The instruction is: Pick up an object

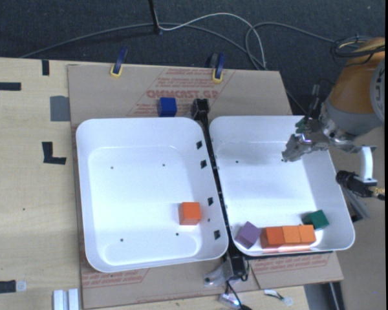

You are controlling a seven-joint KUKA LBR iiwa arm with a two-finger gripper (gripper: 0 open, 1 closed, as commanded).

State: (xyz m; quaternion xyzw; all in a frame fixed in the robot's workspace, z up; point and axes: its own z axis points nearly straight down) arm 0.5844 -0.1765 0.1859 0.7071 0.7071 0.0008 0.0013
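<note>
The right bin (258, 131) holds a purple block (247, 234), a long orange block (288, 236) and a green block (317, 219), all along its near edge. An orange cube (190, 213) lies in the left bin (103, 141), near its right wall. My gripper (293, 152) hangs over the far right part of the right bin, well above and behind the blocks. Nothing shows between its tips.
A blue cube (167, 106) rests on the cardboard behind the left bin. Black clips (200, 108) run along the seam between the bins. Cables (246, 31) cross the dark floor behind the bench. The arm's orange band (352, 86) stands at the right.
</note>
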